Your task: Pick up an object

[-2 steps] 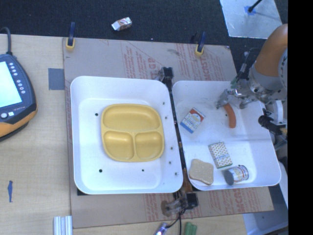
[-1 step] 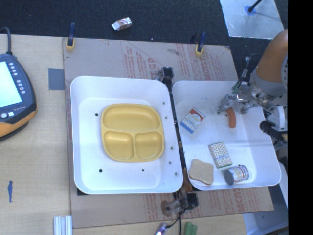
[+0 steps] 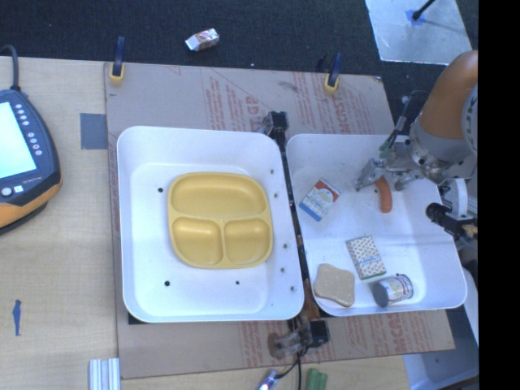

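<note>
Dark carpet (image 3: pixel 268 15) was recorded behind a pale wooden bench (image 3: pixel 57 283), on which a brown cardboard sheet (image 3: pixel 211 96) was held by two blue-handled clamps at its far edge. Two shallow white bins were set side by side on the sheet.

Left white bin (image 3: pixel 138 218): one yellow plastic tray with three compartments (image 3: pixel 219 219), laid flat near the centre.

Right white bin (image 3: pixel 443 275): five items.
- One small orange sausage-shaped object (image 3: pixel 384 195), lying flat in the far right part of the bin, its long axis running almost straight from far to near, tilted slightly. Its far end was seen at the gripper; its near end pointed toward the near wall.
- One small white and blue carton with an orange panel (image 3: pixel 318 200), tilted, in the left part.
- One square patterned packet, blue-green (image 3: pixel 366 257), near the centre.
- One tan slice of toy bread (image 3: pixel 335 284), at the near left corner.
- One small tin can with a grey lid (image 3: pixel 393 289), on its side, just right of the bread.

Grey arm with orange band (image 3: pixel 451 96): entered from the right. Its two-finger gripper (image 3: pixel 383 174) was positioned over the far end of the orange object; whether the jaws were spread or pressed together could not be told.

Also noted: a black and orange handheld control pendant (image 3: pixel 20 157) at the left edge, a crumpled silver wrapper (image 3: pixel 202 40) on the carpet.
</note>
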Controlling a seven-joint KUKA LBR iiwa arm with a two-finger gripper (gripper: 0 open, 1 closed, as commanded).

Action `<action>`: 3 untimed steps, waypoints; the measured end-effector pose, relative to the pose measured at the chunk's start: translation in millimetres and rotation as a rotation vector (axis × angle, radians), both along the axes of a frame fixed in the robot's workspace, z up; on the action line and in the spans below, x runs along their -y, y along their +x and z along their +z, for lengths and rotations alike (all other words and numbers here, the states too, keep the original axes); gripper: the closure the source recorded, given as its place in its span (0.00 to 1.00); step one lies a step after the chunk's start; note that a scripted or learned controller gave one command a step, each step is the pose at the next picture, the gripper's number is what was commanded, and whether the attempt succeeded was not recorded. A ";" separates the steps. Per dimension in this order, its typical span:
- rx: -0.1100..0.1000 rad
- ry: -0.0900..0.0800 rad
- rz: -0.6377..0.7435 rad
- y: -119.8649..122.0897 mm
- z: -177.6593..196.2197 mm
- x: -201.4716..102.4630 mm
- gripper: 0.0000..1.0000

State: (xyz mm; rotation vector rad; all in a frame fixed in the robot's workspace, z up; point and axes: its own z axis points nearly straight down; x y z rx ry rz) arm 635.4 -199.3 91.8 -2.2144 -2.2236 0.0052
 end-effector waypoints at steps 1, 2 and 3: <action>0.003 0.000 0.000 21.2 0.4 12.0 0.00; 0.001 0.000 0.000 20.7 0.2 -8.8 0.00; 0.005 0.000 -0.002 21.1 0.4 12.5 0.00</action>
